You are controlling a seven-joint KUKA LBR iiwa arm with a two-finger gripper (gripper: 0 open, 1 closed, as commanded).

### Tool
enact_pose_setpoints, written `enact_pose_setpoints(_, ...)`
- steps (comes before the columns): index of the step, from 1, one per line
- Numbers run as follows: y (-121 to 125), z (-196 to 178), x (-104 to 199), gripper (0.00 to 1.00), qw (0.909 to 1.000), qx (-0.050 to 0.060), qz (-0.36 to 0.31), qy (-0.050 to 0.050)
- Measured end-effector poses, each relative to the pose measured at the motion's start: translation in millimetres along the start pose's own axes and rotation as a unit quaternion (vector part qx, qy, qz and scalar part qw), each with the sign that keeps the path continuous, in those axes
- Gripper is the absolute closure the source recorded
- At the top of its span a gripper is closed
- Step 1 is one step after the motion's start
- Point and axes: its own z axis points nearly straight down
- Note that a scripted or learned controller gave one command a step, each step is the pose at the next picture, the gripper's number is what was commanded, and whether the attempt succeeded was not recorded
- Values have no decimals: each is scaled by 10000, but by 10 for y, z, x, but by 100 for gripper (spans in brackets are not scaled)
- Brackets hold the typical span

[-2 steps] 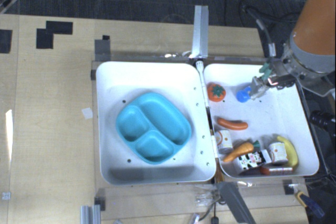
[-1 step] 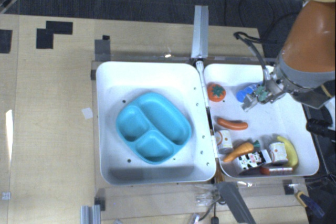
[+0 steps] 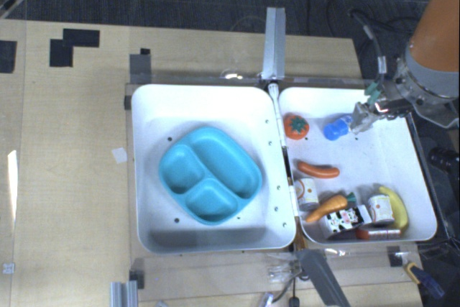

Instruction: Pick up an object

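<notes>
the blue divided plate (image 3: pixel 208 173) lies in the left bin (image 3: pixel 147 154). in the right bin (image 3: pixel 420 176), a tomato (image 3: pixel 296 126), then a small blue object (image 3: pixel 335 129) touching the gripper (image 3: pixel 359 118); whether it is gripped, i cannot tell. the arm (image 3: pixel 435 47) is cut off at right.

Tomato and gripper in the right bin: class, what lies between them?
In the camera view, a small blue object lies between the tomato and the gripper.
</notes>
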Motion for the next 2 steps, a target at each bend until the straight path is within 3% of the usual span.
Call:
enact_pose_setpoints(1, -145, -221, -62, 100, 9766, -17, -2151, -9)
enact_pose_setpoints(2, 294, 470, -260, 100, 9992, 11, -411, 5)
